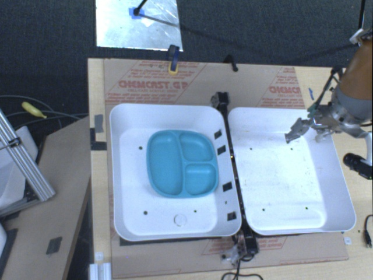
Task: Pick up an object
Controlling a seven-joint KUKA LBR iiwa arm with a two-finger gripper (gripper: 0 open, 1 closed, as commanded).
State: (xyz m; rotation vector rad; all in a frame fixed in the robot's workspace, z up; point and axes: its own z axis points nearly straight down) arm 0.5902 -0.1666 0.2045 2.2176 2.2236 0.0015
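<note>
Pincer point(297, 130) at the right bin's point(291, 220) upper right, fingers hard to read so its grip cannot be told, blue three-section plate point(182, 163) lying flat mid left bin point(125, 156), well apart, both bins on cardboard-covered table point(151, 80)

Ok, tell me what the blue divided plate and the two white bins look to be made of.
Blue divided plate: likely moulded plastic, matte to satin; uniform colour, rounded compartment ridges, soft highlights.
Left bin and right bin: probably thin formed plastic, smooth and slightly glossy; rounded corners, rolled rims. Painted metal can't be ruled out.
</note>
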